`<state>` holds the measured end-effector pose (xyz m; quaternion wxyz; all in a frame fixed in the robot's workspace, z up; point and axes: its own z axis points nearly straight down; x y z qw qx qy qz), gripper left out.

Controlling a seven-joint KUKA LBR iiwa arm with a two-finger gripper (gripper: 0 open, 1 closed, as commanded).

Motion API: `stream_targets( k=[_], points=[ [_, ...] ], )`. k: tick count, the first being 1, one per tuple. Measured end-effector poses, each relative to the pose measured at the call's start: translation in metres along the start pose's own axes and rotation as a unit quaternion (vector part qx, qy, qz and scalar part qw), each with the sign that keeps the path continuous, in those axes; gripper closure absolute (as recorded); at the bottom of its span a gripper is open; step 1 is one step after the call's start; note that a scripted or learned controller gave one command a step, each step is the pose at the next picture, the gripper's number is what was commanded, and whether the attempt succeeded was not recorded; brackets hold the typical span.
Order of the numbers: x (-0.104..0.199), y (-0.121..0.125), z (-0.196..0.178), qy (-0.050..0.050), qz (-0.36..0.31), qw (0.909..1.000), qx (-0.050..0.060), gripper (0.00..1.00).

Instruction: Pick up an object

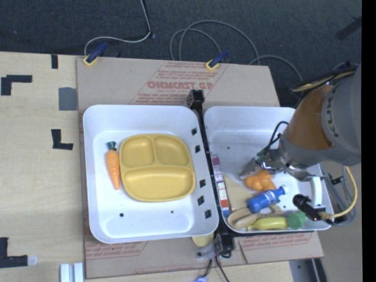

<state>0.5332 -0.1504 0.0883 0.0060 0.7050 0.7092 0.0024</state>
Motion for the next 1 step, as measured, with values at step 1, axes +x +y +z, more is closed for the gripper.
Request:
stream_targets(
  k=[1],
  points=[
    [0.0871, 0.0428, -0.1024, 0.004, -0.003, 1.0, 0.0, 1.0]
  ],
)
